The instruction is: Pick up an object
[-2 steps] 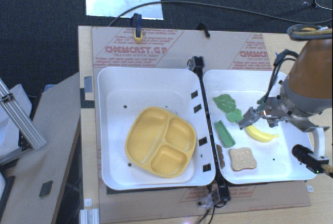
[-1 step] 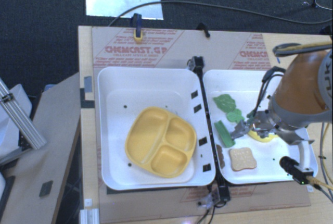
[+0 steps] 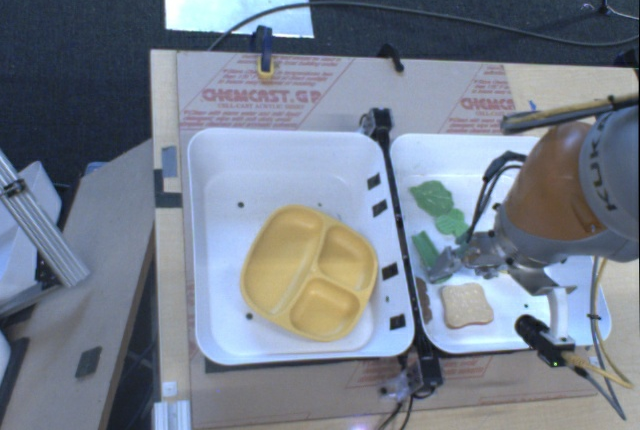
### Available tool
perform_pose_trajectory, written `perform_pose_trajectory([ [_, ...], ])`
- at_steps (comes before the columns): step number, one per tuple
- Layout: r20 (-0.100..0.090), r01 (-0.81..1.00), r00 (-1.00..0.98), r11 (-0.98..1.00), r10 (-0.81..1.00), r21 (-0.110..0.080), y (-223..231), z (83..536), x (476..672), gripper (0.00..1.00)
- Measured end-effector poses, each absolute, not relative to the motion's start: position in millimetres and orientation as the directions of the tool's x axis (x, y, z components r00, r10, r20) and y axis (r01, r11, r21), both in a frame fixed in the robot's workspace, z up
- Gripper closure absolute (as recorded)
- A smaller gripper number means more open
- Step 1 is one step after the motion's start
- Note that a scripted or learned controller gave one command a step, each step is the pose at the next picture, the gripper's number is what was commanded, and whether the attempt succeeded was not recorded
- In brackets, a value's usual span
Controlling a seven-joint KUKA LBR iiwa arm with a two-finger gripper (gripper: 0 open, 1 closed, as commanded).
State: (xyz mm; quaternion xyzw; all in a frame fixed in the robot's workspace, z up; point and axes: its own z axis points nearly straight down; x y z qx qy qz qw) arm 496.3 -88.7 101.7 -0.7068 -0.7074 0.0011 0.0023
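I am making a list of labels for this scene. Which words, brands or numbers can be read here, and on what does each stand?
"CHEMCAST GP", red print, on the brown board behind the left bin.
The same red print again on the board behind the right bin; partly cut off.
"KU", black letters on the arm; the rest is cut off.
Smaller red print lines: too blurred.

The grey arm (image 3: 590, 188) reaches in from three o'clock, its orange band (image 3: 545, 193) bulging above the wrist. The wrist bends down and toward nine o'clock. The gripper (image 3: 445, 263) sits at the arm's nine o'clock end, low, with its metal fingers pointing toward eight o'clock.
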Motion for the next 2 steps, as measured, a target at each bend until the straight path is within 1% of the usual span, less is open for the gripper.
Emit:
perform_pose_trajectory([
  [1,0.001,1.0,-0.001,0.001,1.0,-0.001,-88.4,83.5,496.5,0.0],
  [2,0.001,1.0,-0.002,0.002,1.0,0.002,-88.4,95.3,497.8,1.0],
])
